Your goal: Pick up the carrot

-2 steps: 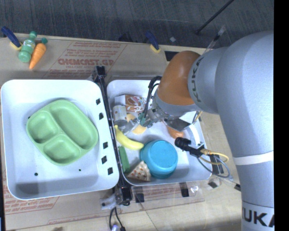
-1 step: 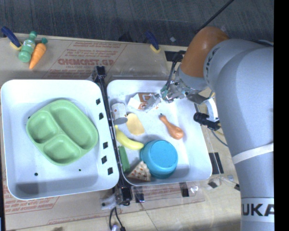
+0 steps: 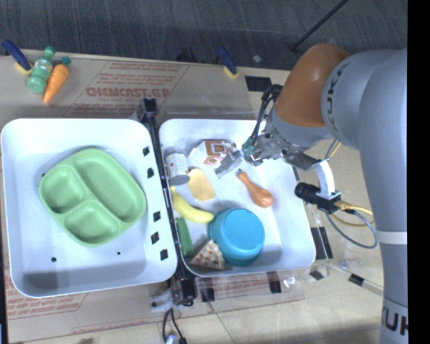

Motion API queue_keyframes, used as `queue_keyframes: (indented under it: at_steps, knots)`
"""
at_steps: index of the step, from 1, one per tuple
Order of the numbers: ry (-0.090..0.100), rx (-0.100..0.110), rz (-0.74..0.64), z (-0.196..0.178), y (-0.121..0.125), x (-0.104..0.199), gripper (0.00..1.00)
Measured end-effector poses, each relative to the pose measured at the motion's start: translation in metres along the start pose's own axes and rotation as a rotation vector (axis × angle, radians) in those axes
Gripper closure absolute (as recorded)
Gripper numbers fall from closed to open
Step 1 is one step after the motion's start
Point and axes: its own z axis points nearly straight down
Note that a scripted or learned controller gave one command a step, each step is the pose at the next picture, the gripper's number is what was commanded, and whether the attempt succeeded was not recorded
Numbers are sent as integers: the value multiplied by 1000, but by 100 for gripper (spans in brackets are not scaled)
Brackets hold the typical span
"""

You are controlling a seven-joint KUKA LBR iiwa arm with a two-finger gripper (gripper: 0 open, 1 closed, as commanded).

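Note:
An orange carrot (image 3: 56, 82) with a green top lies on the cardboard beyond the left bin's far left corner, next to a green bottle-shaped toy (image 3: 39, 74). My gripper (image 3: 231, 163) hangs low over the far middle of the right bin (image 3: 301, 228), far to the right of that carrot. Just right of the gripper and in front of it lies an orange tapered toy (image 3: 256, 190) with a rounded end; it looks apart from the gripper. Nothing shows held in the gripper.
The right bin also holds a banana (image 3: 190, 211), a blue bowl (image 3: 237, 234), a pale yellow piece (image 3: 201, 185), a pizza slice (image 3: 209, 256), a small can (image 3: 175, 165) and a white-and-brown carton (image 3: 216, 148). A green divided plate (image 3: 93, 194) lies in the left bin (image 3: 21, 264).

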Motion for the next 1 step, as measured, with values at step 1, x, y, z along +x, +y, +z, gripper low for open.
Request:
queue_keyframes:
  at_steps: [1]
  knots:
    - [-11, -6, -255, 66, -13, 59, 0]
